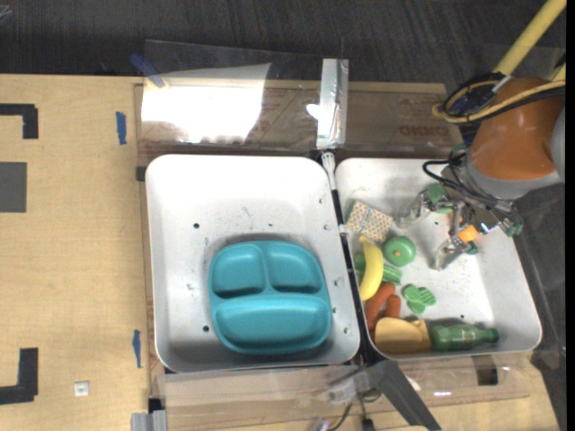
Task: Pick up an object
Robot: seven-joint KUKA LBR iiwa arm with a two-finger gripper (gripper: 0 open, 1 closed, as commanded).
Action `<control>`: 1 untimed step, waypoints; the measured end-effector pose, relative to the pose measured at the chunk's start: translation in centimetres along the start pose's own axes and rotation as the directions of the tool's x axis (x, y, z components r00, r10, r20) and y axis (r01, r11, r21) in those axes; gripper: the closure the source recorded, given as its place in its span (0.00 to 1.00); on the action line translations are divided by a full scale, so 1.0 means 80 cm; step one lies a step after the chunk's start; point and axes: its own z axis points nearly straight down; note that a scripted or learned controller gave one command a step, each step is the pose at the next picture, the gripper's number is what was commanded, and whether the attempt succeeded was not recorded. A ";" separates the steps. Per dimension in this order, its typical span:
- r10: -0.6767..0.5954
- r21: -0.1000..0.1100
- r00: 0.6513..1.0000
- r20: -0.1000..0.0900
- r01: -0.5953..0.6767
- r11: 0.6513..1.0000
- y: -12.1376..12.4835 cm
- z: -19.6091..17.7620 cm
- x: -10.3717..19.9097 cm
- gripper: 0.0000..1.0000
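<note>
— Where's the claw [449, 232] now?

— I see it low in the right bin [526, 317], right of centre frame. Fingers spread wide, nothing between them.

— And the pickings?

— Crowded against that bin's left wall: banana [369, 271], green round piece [400, 250], carrot [381, 301], and a green bottle [462, 336] along the lower edge. I'd guess they've slid into that heap.

— Room to work?

— Bare floor beneath the claw. The teal tray [269, 296] fills the left bin [171, 196].

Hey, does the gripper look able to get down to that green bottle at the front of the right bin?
Probably yes. The green bottle lies on its side with nothing on top, and the gripper hovers in the same bin.
</note>
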 end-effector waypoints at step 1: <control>-0.122 0.003 0.993 0.001 0.122 0.993 -0.022 0.000 0.012 0.00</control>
